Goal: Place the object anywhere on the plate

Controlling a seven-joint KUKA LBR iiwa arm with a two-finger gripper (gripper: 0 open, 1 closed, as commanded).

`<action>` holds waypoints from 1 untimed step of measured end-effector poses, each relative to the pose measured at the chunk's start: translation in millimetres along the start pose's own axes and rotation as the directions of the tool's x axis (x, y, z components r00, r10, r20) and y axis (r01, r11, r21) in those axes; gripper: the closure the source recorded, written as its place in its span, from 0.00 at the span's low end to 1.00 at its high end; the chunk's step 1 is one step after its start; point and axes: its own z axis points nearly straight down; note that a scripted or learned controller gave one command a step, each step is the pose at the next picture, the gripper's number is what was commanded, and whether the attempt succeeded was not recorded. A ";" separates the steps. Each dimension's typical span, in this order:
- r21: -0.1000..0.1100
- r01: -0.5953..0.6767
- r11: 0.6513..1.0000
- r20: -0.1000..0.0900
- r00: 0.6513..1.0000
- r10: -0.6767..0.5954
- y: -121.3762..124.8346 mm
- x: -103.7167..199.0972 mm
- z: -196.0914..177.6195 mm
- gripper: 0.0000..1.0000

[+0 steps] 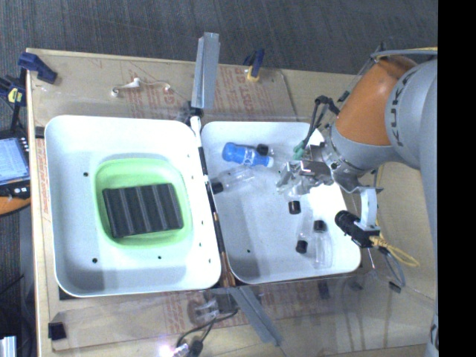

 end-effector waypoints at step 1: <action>0.000 0.000 1.000 0.000 1.000 0.000 0.0 -0.1 0.0 0.00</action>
